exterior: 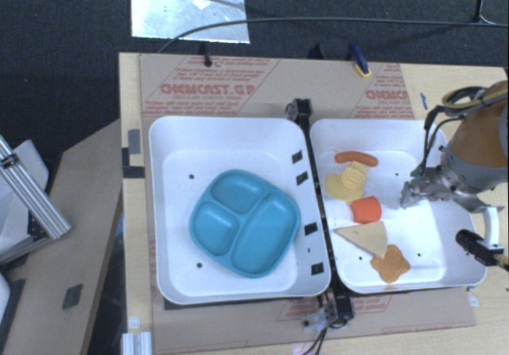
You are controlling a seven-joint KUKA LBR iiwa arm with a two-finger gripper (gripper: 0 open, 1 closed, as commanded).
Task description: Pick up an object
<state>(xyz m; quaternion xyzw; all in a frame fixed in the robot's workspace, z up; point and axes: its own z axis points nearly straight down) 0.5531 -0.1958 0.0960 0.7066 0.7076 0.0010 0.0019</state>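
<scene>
The right bin (445,270) holds several toy foods. A red sausage (355,158) lies at the back, with a yellow corn-like piece (347,183) just in front of it. An orange-red block (366,208) sits mid-bin, a pale cheese wedge (365,236) in front of it, and a brown cookie shape (390,265) nearest the front. My gripper (413,189) hangs low over the right half of this bin, to the right of the orange-red block and apart from it. Nothing shows in its grasp.
In the left bin (171,178) lies a blue divided plate (244,222). A black hinge strip (312,186) separates the two bins. The arm's orange band (481,134) and grey wrist cover the right bin's right edge. Cables run across the back.
</scene>
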